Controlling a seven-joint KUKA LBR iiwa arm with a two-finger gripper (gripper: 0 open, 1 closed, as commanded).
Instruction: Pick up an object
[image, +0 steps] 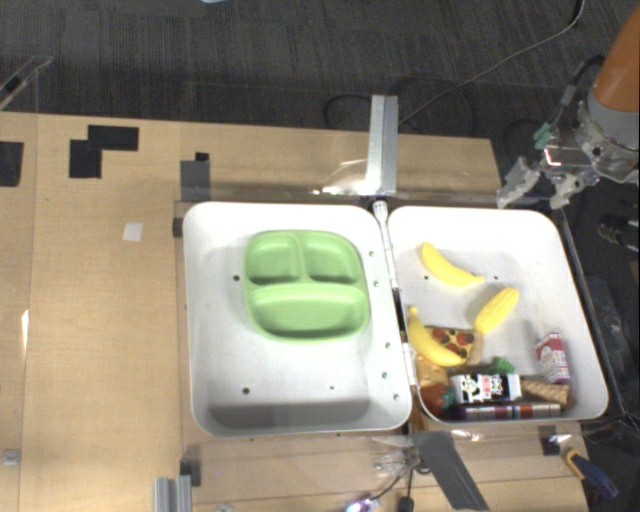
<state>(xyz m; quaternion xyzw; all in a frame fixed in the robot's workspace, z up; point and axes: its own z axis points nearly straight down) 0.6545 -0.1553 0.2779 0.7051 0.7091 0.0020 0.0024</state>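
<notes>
You have the grey two-finger gripper (535, 180) hanging just outside the far right corner of the right white bin (548, 232), its fingers parted and nothing between them. The arm's orange band is cut off at the picture's right edge. Your pickable things crowd the right bin's near half: a yellow plastic banana (449, 267) near the middle, a yellow corn-shaped piece (497, 309) beside it, and a second banana (428, 340) against the left wall. The heap along the near wall is hard to separate; a small red can (552, 358) stands by the right wall. The left white bin (215, 330) carries a green divided plastic plate (304, 283), with bare floor along its near edge
</notes>
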